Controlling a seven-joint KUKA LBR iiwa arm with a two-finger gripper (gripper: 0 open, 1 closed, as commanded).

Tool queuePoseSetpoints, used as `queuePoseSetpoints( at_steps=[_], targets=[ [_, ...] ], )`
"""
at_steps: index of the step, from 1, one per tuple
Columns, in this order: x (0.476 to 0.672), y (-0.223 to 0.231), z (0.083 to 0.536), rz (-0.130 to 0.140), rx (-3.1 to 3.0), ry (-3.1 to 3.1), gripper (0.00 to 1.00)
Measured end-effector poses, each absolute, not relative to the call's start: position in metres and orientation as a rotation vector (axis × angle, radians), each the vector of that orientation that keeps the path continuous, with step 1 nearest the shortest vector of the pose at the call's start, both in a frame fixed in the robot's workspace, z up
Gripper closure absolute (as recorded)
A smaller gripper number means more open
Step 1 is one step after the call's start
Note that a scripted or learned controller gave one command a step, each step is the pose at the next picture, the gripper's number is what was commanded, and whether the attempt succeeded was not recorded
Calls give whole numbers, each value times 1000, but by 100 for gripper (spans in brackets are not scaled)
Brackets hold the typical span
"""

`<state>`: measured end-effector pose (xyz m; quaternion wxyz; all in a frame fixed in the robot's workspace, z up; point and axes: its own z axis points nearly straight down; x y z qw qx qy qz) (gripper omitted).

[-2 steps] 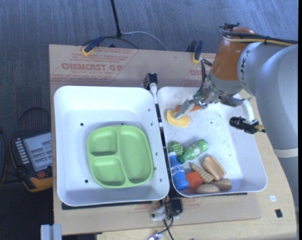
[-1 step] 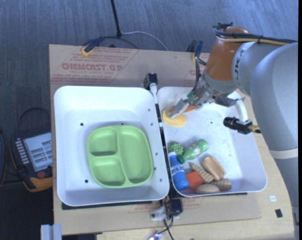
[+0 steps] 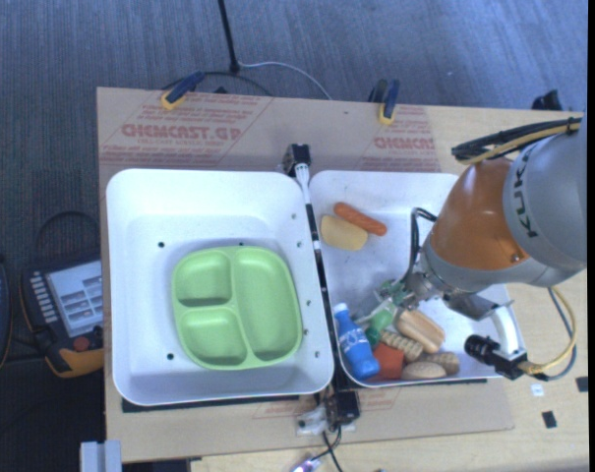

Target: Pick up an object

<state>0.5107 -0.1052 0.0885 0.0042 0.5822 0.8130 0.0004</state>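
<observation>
Bench topped with printed cardboard, clamped at the far edge, presumably to keep the sheet from sliding. Two shallow white bins side by side on top: left bin carrying only a green divided plate, flat and roughly centred, likely kept as the drop side; right bin serving as the source of things to pick. Grey arm with orange band reaching in from the right, bent low over the near half of the right bin. Gripper down amid the clutter; fingers hidden beneath the wrist, so open or closed cannot be told, and no grasp claimed. Candidate things heaped toward the near left corner of the right bin: blue bottle lying against the dividing wall, a green item just beside the gripper, a hot dog bun, a red block, a tan oval piece. Further back and well apart from the heap, a yellow wedge touching an orange carrot. Probably at the descent or grasp step, nothing lifted yet; crowding near the gripper likely to spoil a clean pinch.
</observation>
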Motion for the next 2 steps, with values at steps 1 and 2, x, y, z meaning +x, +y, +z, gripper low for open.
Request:
queuePoseSetpoints(
  at_steps=[1,2],
  targets=[
    [513,-107,100,5,1821,2537,100],
    [532,-54,193,0,2249,2194,100]
  ],
)
